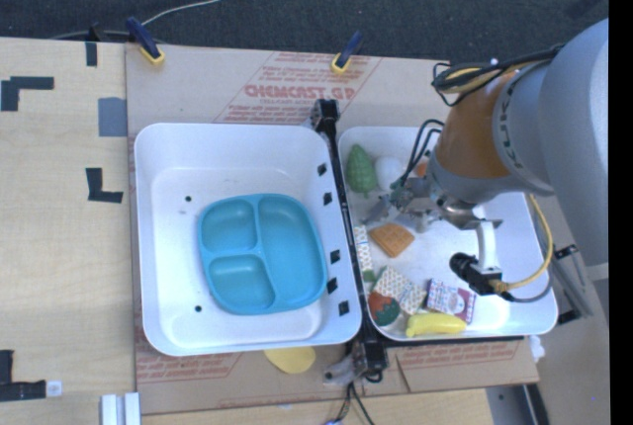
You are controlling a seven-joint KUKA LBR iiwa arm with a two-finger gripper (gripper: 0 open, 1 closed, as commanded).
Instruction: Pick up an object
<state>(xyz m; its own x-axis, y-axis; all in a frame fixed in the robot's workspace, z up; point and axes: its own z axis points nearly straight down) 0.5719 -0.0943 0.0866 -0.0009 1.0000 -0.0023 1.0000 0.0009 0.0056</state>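
My gripper [388, 208] is low in the right bin [524, 215], over its left half. It hangs just above an orange waffle-like square [393, 239] and just below a green leafy toy [359, 169] and a white round piece [390, 167]. Toward the bin's front lie a checkered block [394, 283], a red and green piece [384, 310], a yellow banana [435, 324] and a small pink box [450, 298]. The arm's grey and orange wrist [480, 141] covers the bin's far right part.
The left bin [163, 215] holds a blue divided plate [261, 250]. A yellow item [289, 359] lies on the cardboard in front of that bin. A black divider with clips [336, 215] runs between the bins. Yellow clamps [146, 40] pin the cardboard's far edge.
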